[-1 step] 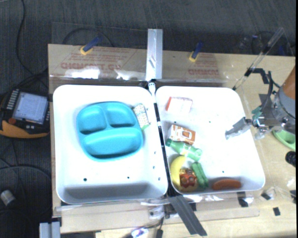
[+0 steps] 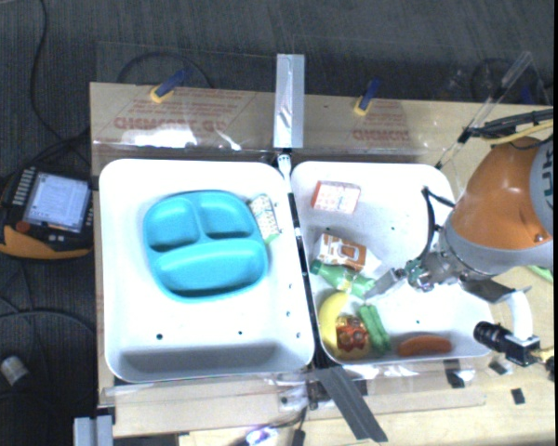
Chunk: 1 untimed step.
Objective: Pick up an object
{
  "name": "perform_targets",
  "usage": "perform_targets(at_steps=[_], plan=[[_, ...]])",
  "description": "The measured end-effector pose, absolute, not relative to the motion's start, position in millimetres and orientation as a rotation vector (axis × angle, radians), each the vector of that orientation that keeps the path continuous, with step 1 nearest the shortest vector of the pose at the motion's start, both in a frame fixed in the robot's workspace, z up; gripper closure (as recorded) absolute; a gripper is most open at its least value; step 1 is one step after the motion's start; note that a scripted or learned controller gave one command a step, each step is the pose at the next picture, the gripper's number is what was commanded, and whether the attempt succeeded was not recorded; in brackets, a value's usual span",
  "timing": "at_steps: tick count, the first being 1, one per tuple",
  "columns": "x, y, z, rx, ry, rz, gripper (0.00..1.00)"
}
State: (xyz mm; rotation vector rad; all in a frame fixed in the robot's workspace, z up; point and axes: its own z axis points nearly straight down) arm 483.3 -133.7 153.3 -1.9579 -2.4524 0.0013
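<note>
Right bin (image 2: 391, 177): holds all loose goods. Green packet (image 2: 333, 273) lies near the bin's left wall, just under an orange-and-white carton (image 2: 340, 249). Gripper (image 2: 379, 285) is low over the bin floor, its tip just right of the green packet; contact cannot be made out. Nothing shows between its fingers, and whether they are spread or closed cannot be told.

Below: yellow ball (image 2: 330, 318) at the lower left corner, a red-brown item (image 2: 352, 334) against it, a green stick (image 2: 373, 328) beside that, a red sausage (image 2: 424, 346) along the bottom wall. White-and-orange box (image 2: 336, 196) at the top, well apart from the rest.

Left bin (image 2: 130, 342): blue divided tray (image 2: 205, 242), a small printed packet (image 2: 264, 216) at its upper right edge.

The clustered items overlap; their edges are hard to separate.

Arm (image 2: 502, 207): enters from the right, orange band uppermost, wrist angled down and leftward into the bin.
</note>
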Motion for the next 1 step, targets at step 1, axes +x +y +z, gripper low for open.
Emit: perform_targets(at_steps=[1], plan=[[530.6, -107.3, 89.9, -1.923, -2.495, -0.004, 0.0]])
